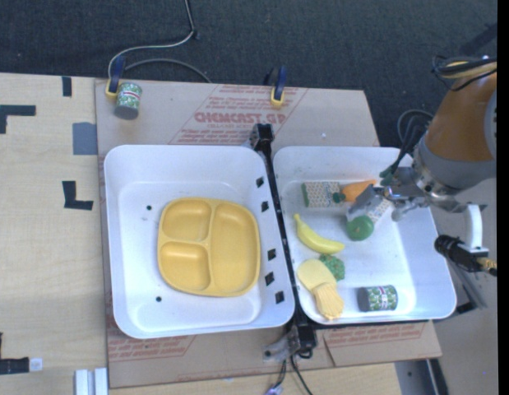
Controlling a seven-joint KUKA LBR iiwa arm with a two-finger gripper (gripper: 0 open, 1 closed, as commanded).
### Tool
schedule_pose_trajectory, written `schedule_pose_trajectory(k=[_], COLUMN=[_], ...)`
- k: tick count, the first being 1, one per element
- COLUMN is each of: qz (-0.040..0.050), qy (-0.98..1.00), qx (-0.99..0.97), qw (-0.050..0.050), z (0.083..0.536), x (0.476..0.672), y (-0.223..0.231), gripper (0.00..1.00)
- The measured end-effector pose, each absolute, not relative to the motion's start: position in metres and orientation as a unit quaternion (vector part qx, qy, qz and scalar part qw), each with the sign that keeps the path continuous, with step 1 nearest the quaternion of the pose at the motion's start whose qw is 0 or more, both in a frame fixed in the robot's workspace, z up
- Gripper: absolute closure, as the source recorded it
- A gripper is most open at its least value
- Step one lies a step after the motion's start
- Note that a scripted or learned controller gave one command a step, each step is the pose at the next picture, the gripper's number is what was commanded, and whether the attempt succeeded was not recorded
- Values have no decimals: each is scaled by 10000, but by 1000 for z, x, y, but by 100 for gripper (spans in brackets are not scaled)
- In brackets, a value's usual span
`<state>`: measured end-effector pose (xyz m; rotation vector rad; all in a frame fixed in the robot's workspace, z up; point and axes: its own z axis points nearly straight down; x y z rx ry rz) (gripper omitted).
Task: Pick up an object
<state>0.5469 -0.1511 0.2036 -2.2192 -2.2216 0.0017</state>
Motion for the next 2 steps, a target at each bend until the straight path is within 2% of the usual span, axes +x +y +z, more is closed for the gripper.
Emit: schedule_pose_trajectory(k=[1,2], qz=[-11,-40], qy=[-7075,-7073], qx=[-7067,-7069], qw=[-6,-45], z=[95,89], x=[485,521], y=[-140,-93], gripper=[0,0])
